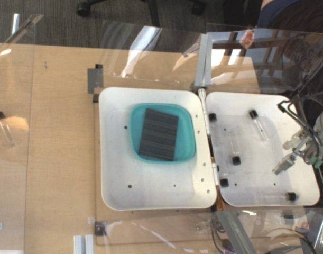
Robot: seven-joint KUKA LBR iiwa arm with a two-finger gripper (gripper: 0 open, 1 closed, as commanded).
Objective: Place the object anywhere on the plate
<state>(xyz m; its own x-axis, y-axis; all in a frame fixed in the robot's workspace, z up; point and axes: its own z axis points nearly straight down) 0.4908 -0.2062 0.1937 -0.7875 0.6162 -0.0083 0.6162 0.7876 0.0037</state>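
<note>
1. The gripper point(289, 159) sits low at the right side of the right bin point(267, 192). Its two pale fingers point(283, 166) stand a little apart, with nothing between them, and point down-left over bare bin floor.
2. Little of the arm is in sight: it comes in from the right edge, trailing dark cables above the wrist.
3. A small clear tube with a black cap point(258, 122) lies in that bin, well apart from the gripper, toward the far side.
4. In the left bin point(150, 194), a teal plate point(188, 142) carries a dark ribbed rectangular block point(159, 134), lying flat and near its centre.
</note>
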